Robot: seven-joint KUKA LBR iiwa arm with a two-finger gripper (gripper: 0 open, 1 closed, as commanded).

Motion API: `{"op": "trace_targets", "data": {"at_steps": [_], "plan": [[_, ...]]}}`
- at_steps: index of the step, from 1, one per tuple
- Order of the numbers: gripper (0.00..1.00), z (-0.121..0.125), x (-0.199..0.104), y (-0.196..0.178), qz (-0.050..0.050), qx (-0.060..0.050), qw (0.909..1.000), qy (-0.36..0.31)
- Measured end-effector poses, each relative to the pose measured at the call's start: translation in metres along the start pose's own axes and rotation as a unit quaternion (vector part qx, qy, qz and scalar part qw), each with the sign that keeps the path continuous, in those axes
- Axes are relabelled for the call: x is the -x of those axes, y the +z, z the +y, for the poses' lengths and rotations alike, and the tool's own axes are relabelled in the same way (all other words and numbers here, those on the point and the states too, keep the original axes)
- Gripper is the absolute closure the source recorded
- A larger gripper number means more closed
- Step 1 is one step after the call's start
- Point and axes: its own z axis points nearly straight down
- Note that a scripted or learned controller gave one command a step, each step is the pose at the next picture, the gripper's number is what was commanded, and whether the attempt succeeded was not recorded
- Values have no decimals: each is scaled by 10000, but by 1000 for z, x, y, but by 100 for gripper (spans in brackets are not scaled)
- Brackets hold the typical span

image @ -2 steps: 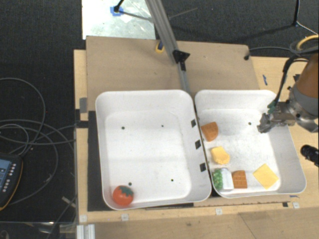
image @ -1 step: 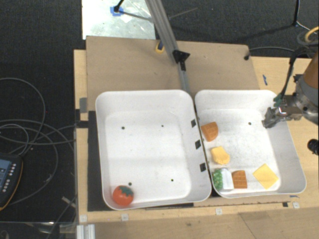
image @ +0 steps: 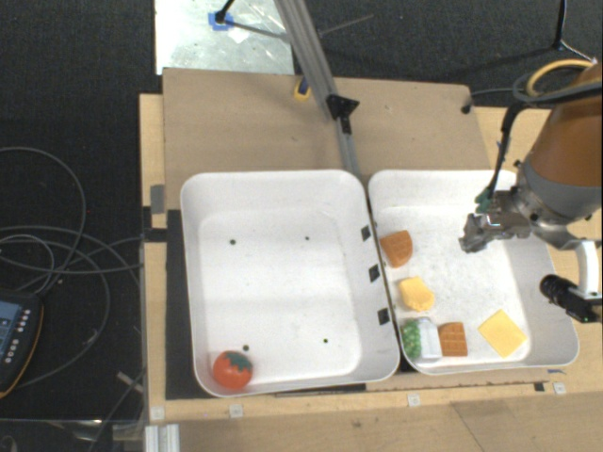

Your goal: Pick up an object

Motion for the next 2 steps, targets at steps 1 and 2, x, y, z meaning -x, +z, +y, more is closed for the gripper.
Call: {"op": "trace_targets", "data": {"at_steps": [1,2], "plan": [[100,-5,-56,-9,2,10,10000,-8],[100,-3,-105,-9,0,12,10000,-5]]}}
